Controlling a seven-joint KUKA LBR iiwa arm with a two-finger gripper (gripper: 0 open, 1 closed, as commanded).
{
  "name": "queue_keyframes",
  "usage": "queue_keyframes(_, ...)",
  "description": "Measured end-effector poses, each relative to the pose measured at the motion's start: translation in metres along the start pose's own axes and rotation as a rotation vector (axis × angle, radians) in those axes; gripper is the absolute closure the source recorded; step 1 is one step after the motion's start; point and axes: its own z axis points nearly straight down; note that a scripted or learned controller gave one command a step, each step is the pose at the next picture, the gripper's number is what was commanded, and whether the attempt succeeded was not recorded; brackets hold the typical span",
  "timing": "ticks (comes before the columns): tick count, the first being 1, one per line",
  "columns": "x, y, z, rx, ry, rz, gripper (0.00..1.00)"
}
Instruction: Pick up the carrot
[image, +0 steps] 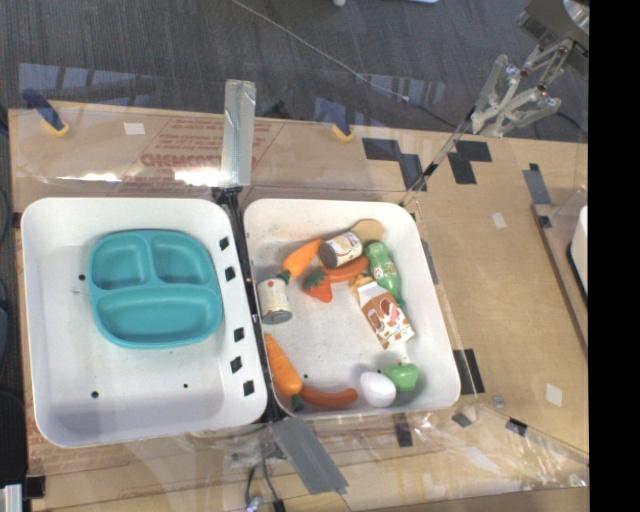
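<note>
2 white bins, 1 teal tray, 2 carrots

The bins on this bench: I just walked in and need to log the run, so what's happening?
Nothing is being handled yet. The right bin holds toy food, including a carrot along its left wall and another orange carrot-like piece further up. The left bin holds a teal divided plate.

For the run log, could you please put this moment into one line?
task: pick up carrot | carrot: right bin, near-left edge, untouched | teal tray: left bin | gripper: beyond the bins | progress: not started
</note>
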Motion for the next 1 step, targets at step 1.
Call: queue_keyframes(1, 0.0001, 0.0017, 0.152, -0.015, 0.004, -0.351, 1.0)
